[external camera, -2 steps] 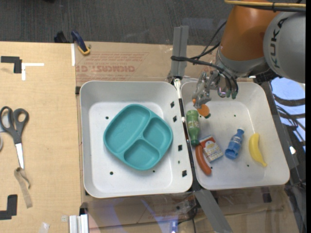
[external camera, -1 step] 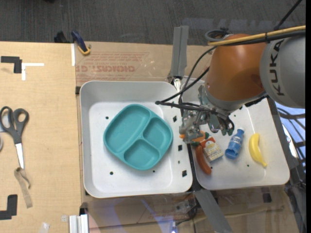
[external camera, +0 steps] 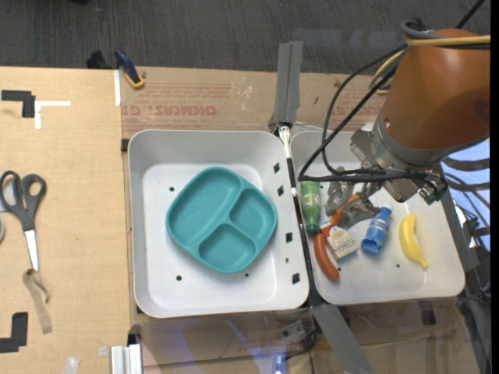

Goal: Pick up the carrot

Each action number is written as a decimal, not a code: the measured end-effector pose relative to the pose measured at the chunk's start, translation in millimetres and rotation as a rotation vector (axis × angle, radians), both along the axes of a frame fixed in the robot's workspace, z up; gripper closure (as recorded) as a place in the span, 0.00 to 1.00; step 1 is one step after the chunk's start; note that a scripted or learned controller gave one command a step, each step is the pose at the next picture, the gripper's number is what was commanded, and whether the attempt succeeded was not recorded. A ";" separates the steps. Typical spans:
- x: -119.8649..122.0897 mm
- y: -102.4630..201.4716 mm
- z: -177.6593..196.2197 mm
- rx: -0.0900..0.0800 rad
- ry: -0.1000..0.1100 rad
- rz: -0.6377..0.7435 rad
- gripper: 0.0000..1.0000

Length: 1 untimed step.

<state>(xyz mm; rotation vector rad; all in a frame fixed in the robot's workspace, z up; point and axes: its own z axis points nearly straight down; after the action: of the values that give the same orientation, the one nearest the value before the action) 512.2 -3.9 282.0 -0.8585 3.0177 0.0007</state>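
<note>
Approach step: pincer (external camera: 348,201) low in the right bin (external camera: 444,283), just above the carrot (external camera: 352,206) near that bin's left wall, beside the green bottle (external camera: 311,205); whether it is spread, you cannot tell; next, confirm the carrot sits between before lifting.

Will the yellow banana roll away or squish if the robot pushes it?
Probably not roll far: the banana is curved and lies flat on the right bin floor, so it would more likely slide or spin. Its smooth, shiny skin hints at a stiff plastic toy, so squishing seems unlikely. It looks light and might slip from fingers.
</note>
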 end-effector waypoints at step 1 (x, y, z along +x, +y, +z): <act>15.5 1.5 -90.8 0.001 0.004 0.138 1.00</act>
<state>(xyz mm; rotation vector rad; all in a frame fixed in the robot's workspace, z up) 527.7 -2.4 191.2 -1.0654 2.9547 0.0034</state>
